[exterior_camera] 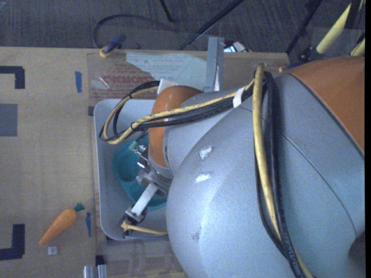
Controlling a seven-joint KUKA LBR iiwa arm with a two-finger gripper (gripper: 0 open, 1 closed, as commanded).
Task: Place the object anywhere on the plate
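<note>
We see the gripper (141, 157) over the blue plate (123, 165) in the white bin (99, 155), we cannot tell if it is open or closed, and the carrot (58, 226) lies outside the bin near the tabletop's (46, 155) left edge, so the job looks not done.

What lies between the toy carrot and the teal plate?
The camera view shows the white bin's wall and a blue tape strip between toy carrot and teal plate.
</note>
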